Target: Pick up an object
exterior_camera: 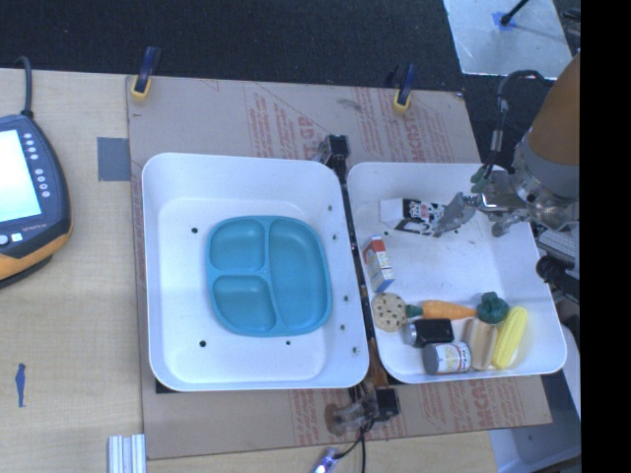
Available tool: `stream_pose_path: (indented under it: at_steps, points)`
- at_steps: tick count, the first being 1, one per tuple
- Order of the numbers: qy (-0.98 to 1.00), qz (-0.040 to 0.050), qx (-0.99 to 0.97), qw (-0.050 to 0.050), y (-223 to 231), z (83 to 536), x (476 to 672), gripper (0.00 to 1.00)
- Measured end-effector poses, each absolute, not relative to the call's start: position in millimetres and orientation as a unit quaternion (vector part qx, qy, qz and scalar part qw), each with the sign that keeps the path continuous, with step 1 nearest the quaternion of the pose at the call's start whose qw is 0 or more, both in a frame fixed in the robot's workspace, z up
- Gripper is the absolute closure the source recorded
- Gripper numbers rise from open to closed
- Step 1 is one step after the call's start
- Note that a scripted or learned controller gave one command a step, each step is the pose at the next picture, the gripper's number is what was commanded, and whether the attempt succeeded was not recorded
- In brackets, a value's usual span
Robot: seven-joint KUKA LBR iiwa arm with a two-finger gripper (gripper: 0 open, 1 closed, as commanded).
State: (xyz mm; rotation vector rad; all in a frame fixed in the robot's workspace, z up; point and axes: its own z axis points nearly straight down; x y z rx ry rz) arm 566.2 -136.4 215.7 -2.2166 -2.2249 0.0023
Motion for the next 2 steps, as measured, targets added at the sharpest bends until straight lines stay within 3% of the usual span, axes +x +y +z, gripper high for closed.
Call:
stream_pose_path:
  at_steps: [1, 2]
  points:
    - [-0.709, 0.0019, -0.705, 0.001, -107, 136, 635.7, 0.00]
    - [-0.709, 0.0026, -0.706, 0.002, -165, 91, 572.7, 0.00]
